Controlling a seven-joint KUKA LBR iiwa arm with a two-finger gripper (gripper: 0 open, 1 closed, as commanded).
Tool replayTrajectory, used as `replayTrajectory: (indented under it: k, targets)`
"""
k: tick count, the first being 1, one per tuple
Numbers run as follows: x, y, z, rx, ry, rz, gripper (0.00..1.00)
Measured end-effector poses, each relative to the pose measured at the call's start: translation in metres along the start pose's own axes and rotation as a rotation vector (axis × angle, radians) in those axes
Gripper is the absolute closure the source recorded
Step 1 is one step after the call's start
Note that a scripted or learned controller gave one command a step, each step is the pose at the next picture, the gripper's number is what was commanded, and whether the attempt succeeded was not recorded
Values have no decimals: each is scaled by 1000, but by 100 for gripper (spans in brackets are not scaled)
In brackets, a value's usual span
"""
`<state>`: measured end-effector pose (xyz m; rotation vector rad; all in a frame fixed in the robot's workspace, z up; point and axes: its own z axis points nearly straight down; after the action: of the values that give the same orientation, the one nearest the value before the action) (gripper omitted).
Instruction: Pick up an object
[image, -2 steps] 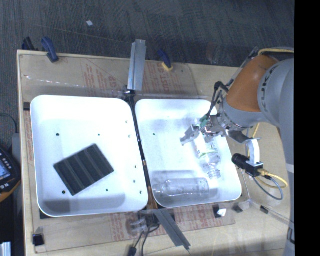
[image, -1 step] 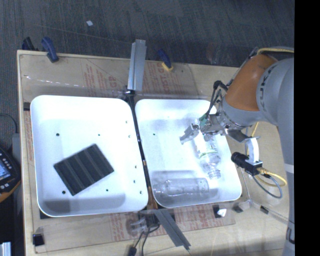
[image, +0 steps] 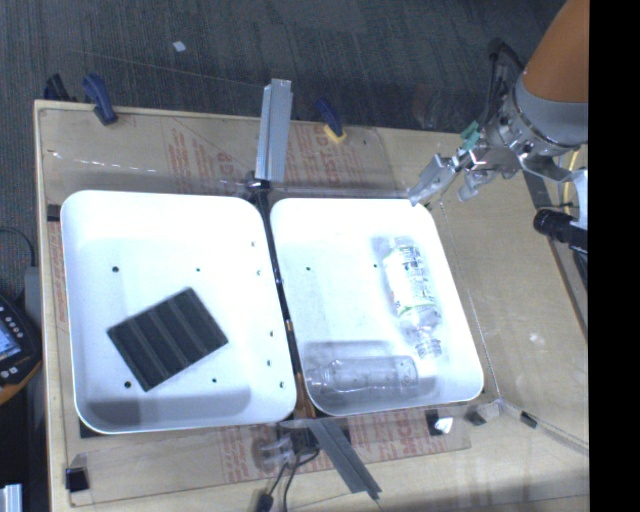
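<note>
My gripper (image: 432, 184) hangs over the far right corner of the right bin (image: 330, 230), its fingers apart with nothing between them. In that bin a clear plastic bottle with a white label (image: 411, 290) lies lengthwise near the right wall. A second clear bottle (image: 362, 375) lies across the near end of the bin. A flat black ribbed pad (image: 167, 337) rests in the left bin (image: 100, 230). The gripper is well above and behind the labelled bottle, touching nothing.
A grey metal bar (image: 273, 130) stands at the back between the bins, and another (image: 345, 462) runs out at the front. Blue clamps (image: 99, 98) hold the board's far edge. Bare bench lies right of the right bin.
</note>
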<state>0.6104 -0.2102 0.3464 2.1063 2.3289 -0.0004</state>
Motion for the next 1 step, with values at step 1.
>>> replayTrajectory:
  k: [1]
  targets:
    - [31,-88,96,3,2,-174,0]
